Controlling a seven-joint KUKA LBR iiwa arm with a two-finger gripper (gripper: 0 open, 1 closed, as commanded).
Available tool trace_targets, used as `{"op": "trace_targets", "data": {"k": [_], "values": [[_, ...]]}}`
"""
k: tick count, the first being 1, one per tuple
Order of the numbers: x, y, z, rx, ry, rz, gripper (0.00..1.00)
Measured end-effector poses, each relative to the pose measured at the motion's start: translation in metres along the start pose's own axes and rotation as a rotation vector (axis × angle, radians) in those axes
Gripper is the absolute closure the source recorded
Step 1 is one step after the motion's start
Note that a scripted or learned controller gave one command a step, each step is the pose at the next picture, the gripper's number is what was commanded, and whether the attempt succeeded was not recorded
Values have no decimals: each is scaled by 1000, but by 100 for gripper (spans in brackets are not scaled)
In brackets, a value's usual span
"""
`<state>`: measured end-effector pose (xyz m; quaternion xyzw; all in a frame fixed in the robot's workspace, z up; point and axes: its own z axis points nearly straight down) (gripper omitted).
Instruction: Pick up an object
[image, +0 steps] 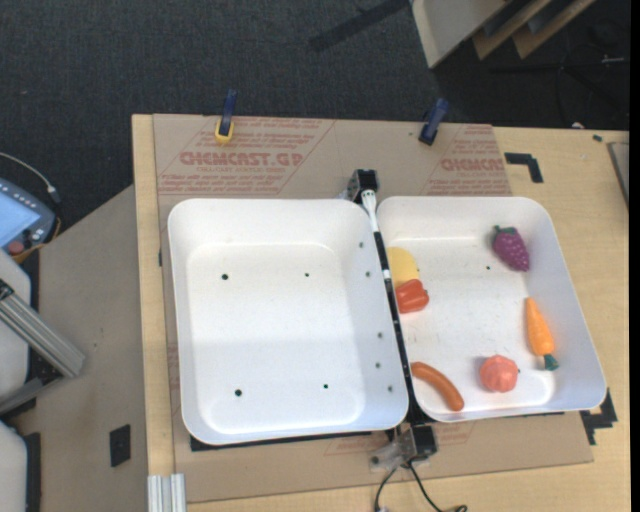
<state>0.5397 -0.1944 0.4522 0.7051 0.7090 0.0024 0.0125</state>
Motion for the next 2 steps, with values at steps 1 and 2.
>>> {"op": "trace_targets", "data": {"k": [1, 2], "values": [[0, 1, -11, -4, -3, -1, 100], [-1, 2, -22, -9, -7, -1, 100]]}}
